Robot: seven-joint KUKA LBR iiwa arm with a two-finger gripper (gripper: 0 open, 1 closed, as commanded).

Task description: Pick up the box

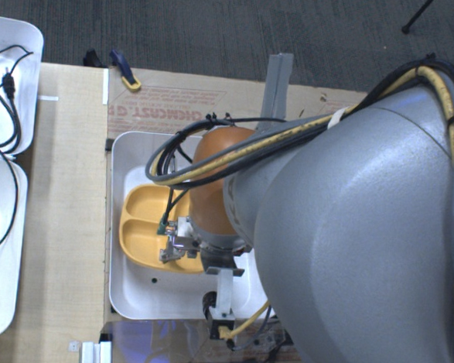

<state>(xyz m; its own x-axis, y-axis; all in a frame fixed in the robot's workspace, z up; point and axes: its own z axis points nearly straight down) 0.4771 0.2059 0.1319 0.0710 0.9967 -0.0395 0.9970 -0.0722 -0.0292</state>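
A white bin [127,286] sits in the middle of the view, and a yellow divided tray [142,225] lies in its left half. My gripper [177,245] hangs low over the tray's right edge, below the orange wrist band [215,184]. The bulky grey arm [362,241] covers the whole right side of the bin and whatever lies there. I cannot pick out a box in the uncovered part of the bin.
White containers [1,200] with black cables stand at the far left. A brown cardboard sheet [178,100] lies behind the bin, with a blue and yellow clamp [125,70] at its left corner. A grey post [276,83] rises at the back.
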